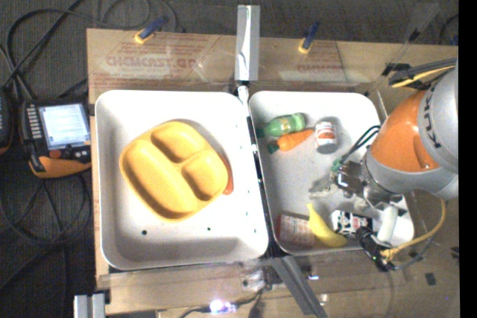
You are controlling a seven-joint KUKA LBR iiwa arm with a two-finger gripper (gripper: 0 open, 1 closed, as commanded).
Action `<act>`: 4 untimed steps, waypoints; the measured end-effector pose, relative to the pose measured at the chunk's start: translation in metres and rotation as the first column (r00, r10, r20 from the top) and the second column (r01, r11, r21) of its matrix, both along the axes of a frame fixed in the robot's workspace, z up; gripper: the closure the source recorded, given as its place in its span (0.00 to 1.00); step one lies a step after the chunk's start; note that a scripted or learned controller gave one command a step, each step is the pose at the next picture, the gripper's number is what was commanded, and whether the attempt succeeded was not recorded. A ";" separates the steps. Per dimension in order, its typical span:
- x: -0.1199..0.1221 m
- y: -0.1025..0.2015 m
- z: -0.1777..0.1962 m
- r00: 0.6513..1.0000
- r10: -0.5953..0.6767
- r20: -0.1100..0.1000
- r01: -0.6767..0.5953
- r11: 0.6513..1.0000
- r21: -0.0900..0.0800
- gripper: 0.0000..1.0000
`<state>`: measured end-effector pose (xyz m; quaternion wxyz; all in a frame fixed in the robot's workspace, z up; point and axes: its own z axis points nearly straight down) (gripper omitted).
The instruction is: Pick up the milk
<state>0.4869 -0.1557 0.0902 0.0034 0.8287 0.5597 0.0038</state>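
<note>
White bins are sitting side by side on the worktop (104,56). The milk carton (352,222), I think, is lying in the right bin (294,190) near its front, just beside the banana (322,226). The claw (349,182) is hanging just above it; I cannot tell its state.

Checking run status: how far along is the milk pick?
Done: the arm has reached into the right bin, wrist low near its front right corner. In hand: nothing that I can see lifted. A black-and-white carton, likely the milk, lies on the bin floor beside the banana. Left: grasp and lift.
</note>
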 end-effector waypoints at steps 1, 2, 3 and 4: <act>0.049 0.048 0.000 1.000 -0.013 0.004 0.013 1.000 -0.005 0.00; 0.091 -0.056 0.035 0.977 -0.214 -0.015 0.214 0.977 0.004 0.00; 0.146 -0.060 0.029 0.986 -0.136 -0.095 0.138 0.990 0.011 0.00; 0.162 -0.059 0.026 0.993 -0.053 -0.109 0.056 0.998 0.015 0.00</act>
